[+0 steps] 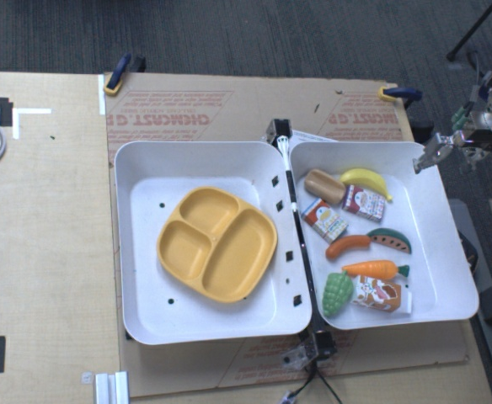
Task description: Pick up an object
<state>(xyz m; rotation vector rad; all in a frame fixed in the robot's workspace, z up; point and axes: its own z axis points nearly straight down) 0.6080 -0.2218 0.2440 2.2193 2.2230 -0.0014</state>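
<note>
bench [44, 225] first, as i see it from my desk: brown board, with a cardboard sheet [229, 108] clamped flat at its far corners so the two white bins stay put. left bin [132, 251] carries one yellow divided plate [218, 243], sitting mid-floor, tilted a little toward the near right corner. right bin [448, 251] holds all the graspable things, bunched toward the wall shared with the left bin, which leaves bare floor along its right edge for an approach. among them: a banana [366, 180] near the far edge, a brown roll [325, 186] just beside it, two small cartons [362, 201], a sausage [348, 246], a melon slice [391, 241], a carrot [371, 268], a pouch [381, 295] and a green knobbly piece [337, 294] by the near edge. gripper [431, 151] hangs at the right bin's far right corner, above the rim, nothing between its fingers that i can make out; how wide it stands i can't tell. i judge no pick has begun; the banana lies nearest.
</note>
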